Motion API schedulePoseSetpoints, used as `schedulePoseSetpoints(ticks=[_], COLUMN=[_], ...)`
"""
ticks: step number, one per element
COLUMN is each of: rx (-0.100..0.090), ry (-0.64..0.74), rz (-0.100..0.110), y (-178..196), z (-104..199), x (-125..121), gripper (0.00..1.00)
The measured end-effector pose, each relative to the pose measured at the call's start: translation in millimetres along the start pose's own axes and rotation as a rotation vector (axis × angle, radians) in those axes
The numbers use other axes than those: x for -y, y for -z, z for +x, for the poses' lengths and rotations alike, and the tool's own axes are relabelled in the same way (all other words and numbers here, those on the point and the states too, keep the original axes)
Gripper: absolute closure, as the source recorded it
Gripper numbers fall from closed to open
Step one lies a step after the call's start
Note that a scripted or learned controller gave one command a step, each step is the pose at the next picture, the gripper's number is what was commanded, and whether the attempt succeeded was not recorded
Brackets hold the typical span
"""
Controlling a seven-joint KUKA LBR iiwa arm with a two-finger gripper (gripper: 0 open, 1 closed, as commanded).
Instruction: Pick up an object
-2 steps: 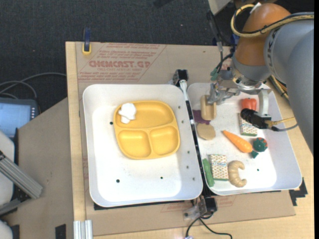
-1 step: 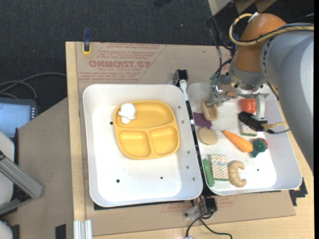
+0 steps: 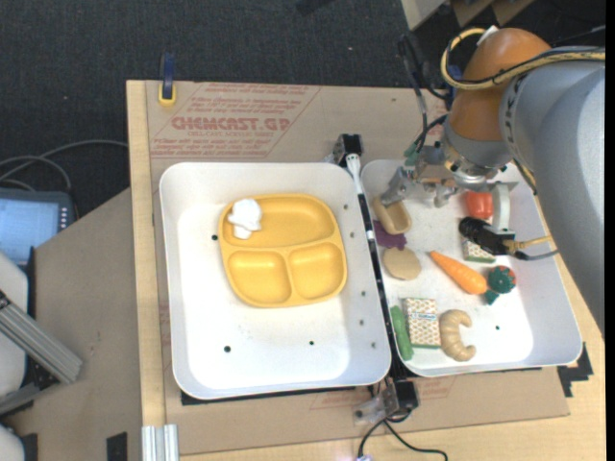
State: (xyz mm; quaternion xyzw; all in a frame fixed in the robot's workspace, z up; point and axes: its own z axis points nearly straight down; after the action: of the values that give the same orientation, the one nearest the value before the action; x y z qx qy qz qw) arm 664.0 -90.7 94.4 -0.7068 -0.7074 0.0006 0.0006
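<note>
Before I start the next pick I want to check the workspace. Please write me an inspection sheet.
Surface: brown printed sheet under left bin and right bin.
Job's things: carrot, croissant, tan oval piece and other small toys in right bin.
Clutter: yellow divided tray in left bin, white lump in its wide compartment.
Gripper: gripper over right bin's far left corner, beside a brown piece.
Cables: black cable at the bench's near edge.
Surroundings: dark floor, blue screen at left.

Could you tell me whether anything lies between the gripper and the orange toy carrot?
Nothing visible does: bare floor of the right white bin runs from the gripper to the orange toy carrot.
</note>
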Motion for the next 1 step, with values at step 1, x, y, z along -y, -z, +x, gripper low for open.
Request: schedulePoseSetpoints(ticks=[1], rx=[-0.001], ry=[-0.004], rz=[-0.014], y=[-3.7], z=[-5.5], x=[43.0], gripper=[0.00])
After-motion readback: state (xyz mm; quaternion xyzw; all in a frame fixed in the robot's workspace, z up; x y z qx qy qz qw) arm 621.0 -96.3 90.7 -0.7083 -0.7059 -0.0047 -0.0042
